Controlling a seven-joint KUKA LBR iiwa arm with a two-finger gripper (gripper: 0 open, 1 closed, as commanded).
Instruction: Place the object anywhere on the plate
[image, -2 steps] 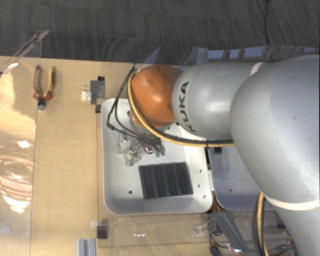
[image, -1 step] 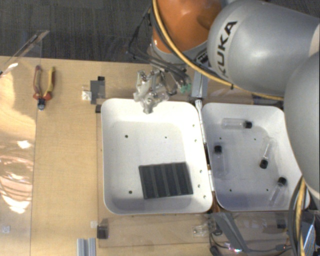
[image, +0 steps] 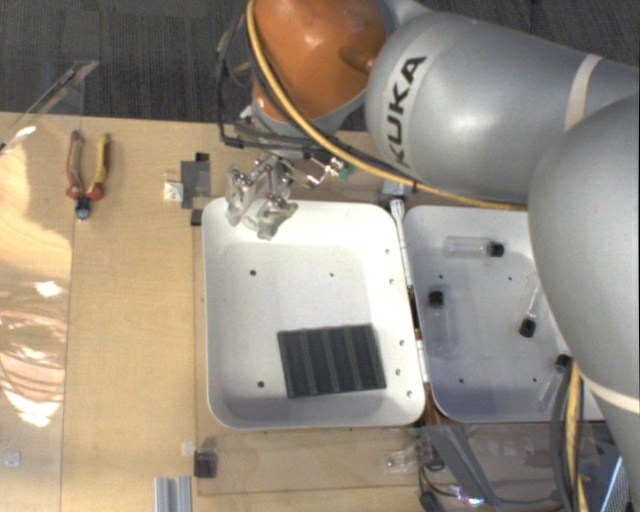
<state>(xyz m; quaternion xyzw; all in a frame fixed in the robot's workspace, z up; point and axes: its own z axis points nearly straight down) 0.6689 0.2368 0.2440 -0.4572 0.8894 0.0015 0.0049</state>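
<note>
i have the end effector (image: 258, 203) hanging over the far left corner of the left bin (image: 230, 400), fingers spread, nothing between them. the dark ribbed plate (image: 331, 361) lies toward me and a bit right, long side across the bin. which thing to place, i can't tell.

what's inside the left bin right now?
Inside the left bin a dark ribbed rectangular plate lies flat near its front. The pincer hangs over the back-left corner, covering that patch of floor.
</note>
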